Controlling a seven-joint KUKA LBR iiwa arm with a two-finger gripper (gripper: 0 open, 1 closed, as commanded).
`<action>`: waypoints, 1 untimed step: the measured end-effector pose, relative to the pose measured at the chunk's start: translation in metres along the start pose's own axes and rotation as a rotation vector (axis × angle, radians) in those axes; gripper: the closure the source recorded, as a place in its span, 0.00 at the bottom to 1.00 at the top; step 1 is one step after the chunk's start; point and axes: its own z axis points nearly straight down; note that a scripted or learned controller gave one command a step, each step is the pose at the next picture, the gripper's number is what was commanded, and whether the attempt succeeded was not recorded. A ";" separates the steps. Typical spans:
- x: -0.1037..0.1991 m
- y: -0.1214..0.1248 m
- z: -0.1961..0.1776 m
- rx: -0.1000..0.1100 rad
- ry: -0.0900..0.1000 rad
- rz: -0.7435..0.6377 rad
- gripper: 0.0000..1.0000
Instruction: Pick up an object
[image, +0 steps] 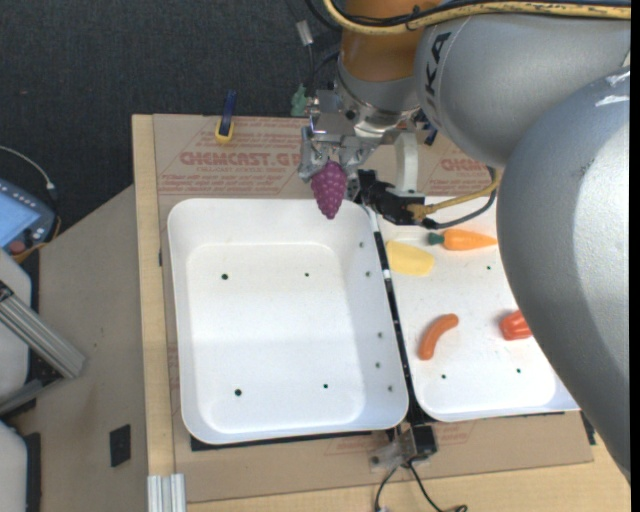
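Purple grapes (329, 190): I see them pinched, seemingly, in the gripper (330, 168)
Position: above left bin's (200, 300) far rim

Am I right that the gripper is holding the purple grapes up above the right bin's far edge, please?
Not quite: the camera view shows the gripper holding the purple grapes above the left bin's far edge, not the right bin's.
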 end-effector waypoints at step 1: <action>0.047 -0.045 -0.016 0.010 0.000 -0.002 1.00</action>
